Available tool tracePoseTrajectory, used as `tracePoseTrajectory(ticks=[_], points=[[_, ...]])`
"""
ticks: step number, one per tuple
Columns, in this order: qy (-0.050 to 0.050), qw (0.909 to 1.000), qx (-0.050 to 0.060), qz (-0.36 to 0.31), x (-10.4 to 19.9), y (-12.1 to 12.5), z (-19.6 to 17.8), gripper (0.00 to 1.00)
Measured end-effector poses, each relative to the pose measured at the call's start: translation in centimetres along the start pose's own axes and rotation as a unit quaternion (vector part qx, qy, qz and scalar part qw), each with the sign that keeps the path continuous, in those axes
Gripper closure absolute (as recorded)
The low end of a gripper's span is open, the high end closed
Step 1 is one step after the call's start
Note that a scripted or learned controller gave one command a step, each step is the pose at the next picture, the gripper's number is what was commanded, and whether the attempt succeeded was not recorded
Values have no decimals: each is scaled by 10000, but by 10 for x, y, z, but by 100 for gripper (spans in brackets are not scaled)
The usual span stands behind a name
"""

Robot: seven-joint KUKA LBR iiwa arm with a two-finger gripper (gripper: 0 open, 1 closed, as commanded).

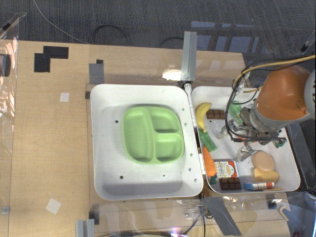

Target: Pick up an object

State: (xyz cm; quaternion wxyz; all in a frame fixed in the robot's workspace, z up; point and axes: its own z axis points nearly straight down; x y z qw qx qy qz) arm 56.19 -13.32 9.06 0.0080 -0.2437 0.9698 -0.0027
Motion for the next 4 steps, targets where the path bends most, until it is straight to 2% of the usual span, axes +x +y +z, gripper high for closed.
tracePoseTrajectory(ticks=[1,2,3,4], points=[[8,9907,-11,-1364,-43,-58,-32,0],[9,9927,-15,-1203,-47,-68,3,0],[7,9847,-12,-1740,-29,-49,2,0],[0,9979,1,-650,27,-34,0,0]])
